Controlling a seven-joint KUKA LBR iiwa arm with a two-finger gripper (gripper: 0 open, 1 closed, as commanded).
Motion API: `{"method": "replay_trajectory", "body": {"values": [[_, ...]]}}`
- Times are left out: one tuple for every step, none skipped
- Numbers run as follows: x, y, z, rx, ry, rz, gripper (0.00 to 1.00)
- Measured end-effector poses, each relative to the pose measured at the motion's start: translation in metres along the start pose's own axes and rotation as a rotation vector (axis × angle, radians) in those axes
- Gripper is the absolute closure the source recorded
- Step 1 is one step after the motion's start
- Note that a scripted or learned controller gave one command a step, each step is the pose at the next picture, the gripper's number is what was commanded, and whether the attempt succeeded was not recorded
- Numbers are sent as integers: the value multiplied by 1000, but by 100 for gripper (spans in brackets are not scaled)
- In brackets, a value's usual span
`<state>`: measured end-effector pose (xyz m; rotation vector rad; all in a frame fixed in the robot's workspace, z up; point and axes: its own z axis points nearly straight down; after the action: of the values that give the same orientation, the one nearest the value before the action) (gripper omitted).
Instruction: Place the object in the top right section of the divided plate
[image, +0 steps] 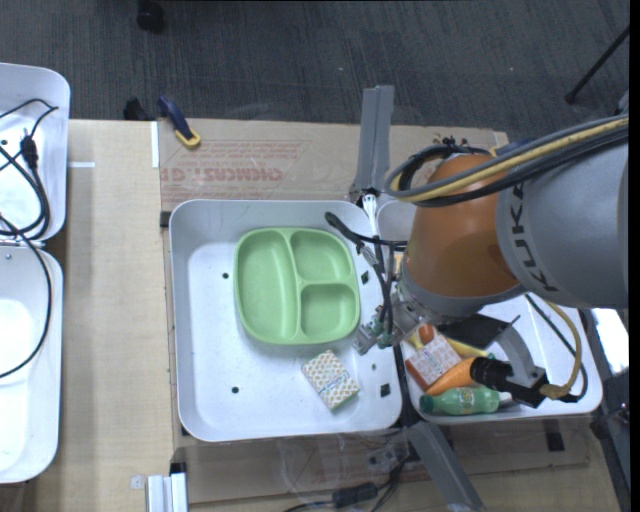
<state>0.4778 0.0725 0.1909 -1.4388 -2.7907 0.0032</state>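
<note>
Grey arm (560, 220) (lettered KUKA), cardboard (240, 165) print unreadable

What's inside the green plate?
Nothing shows in the green plate; all three sections look bare. A patterned packet lies beside it in the left bin. The arm covers much of the right bin.

Tan bench (120, 330), left white bin (200, 400) and right white bin (590, 395) side by side on it

Bright, even overhead light; soft shadows, sharp focus.
</note>
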Motion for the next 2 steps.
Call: {"method": "replay_trajectory", "body": {"values": [[-5, -3, 0, -2, -1, 166, 100], [-5, -3, 0, -2, -1, 166, 0]]}}
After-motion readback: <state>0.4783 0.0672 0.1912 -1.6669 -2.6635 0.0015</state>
